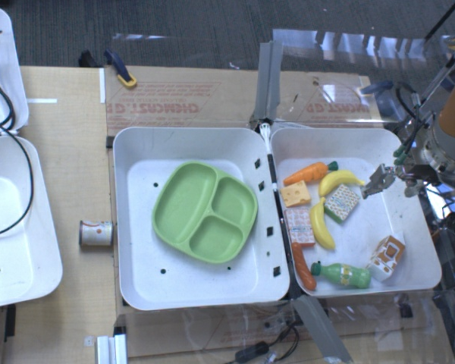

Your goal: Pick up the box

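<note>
Bench (61,82): I read mirrored "CHEMCAST GP" print on the brown sheet at the far side.
Right bin (421,226): holds the box.
Box (386,255): near right corner, tilted; I judge it light, stiff carton, best pinched across its narrow faces; label unreadable.
End effector (379,180): above the bin's far right, fingers look spread, nothing between them.

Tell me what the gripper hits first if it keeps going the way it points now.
Probably the speckled box: the gripper points left and down toward it, with bare bin floor between. Its height above the bin is unclear, so this is a guess.
</note>
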`<state>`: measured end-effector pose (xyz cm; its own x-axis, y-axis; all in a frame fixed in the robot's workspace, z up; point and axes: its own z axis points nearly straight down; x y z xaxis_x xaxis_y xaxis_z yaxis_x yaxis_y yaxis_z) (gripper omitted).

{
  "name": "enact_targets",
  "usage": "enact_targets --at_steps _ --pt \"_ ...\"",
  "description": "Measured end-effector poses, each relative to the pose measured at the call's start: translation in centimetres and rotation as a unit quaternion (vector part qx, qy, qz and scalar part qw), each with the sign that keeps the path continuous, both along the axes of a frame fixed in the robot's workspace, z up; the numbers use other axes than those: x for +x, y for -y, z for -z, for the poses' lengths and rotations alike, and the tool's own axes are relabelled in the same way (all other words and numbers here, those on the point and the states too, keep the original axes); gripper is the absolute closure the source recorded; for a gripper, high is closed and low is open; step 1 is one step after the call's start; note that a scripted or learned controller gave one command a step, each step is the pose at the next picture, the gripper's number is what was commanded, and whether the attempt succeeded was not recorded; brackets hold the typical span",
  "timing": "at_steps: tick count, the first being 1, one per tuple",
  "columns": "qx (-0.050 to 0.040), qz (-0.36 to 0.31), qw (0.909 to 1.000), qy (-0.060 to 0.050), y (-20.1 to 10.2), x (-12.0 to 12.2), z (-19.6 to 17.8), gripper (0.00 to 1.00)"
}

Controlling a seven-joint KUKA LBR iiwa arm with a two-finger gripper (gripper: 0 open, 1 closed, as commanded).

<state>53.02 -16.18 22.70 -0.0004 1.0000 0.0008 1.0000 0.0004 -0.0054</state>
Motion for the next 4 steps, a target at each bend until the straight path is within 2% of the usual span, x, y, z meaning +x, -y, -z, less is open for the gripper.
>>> enact_targets --at_steps 1,2,3,4 --pt "-0.0003 0.065 0.9979 0.001 2.3 -2.7 0.3 0.00" --pt "-0.0004 0.038 0.9993 0.002 0.9 -1.5 13.6 0.00" --pt "-0.0007 0.039 0.9992 0.003 2.5 -1.8 11.7 0.00" --pt "-0.0001 0.031 0.9995 0.001 0.0 -5.4 13.6 0.00"
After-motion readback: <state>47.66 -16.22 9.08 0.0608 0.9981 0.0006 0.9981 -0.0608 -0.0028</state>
